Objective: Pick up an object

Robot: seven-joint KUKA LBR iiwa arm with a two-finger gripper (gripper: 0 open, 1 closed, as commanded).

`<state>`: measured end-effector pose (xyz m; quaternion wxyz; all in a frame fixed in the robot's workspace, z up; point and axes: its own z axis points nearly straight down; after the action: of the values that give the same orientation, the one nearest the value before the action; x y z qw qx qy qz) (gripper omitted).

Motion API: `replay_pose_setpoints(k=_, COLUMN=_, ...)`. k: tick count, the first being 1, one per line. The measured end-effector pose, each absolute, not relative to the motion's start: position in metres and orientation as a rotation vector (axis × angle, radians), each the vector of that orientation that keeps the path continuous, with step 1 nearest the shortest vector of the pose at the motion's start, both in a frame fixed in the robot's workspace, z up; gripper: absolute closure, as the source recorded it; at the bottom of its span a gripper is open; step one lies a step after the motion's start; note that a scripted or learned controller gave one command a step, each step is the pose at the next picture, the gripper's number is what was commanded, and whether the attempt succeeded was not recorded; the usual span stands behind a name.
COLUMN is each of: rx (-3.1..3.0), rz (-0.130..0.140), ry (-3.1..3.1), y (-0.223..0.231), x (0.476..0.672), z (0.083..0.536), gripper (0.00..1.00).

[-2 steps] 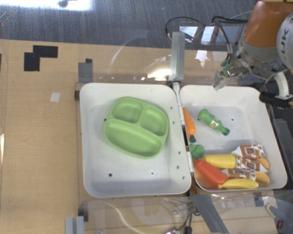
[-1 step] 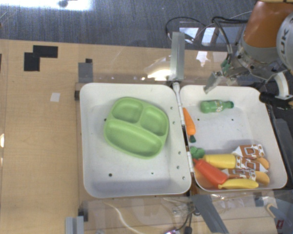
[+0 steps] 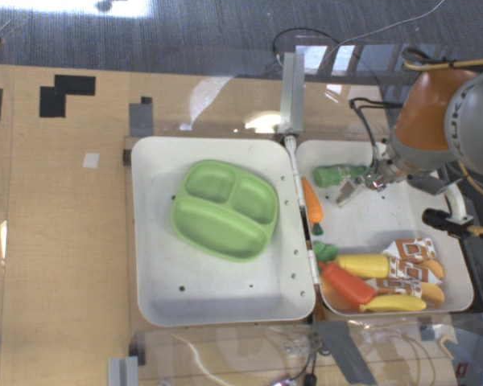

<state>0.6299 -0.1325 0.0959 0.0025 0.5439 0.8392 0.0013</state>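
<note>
While nothing had yet been lifted, the green divided plate [image 3: 225, 210] sat alone in the left bin [image 3: 157, 296]. In the right bin [image 3: 402, 215], an orange carrot [image 3: 311, 202] lay along the left wall, with toy foods [image 3: 382, 280] heaped at six o'clock. A green object [image 3: 332, 175] lay at the pincer's [image 3: 348, 191] nine o'clock, just beside its spread, empty fingers. Closing and lifting remained, I judged.

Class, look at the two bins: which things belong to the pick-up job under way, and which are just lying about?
In play: gripper; green toy beside it in the right bin.

Lying about: green divided plate, carrot, yellow corn, red pepper, banana, patterned packet.
</note>
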Motion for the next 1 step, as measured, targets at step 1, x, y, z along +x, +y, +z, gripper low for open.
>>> replay_pose_setpoints(k=1, rx=1.953, rz=-0.024, ry=2.483, y=-0.0951, x=0.6643, z=0.086, gripper=0.0)
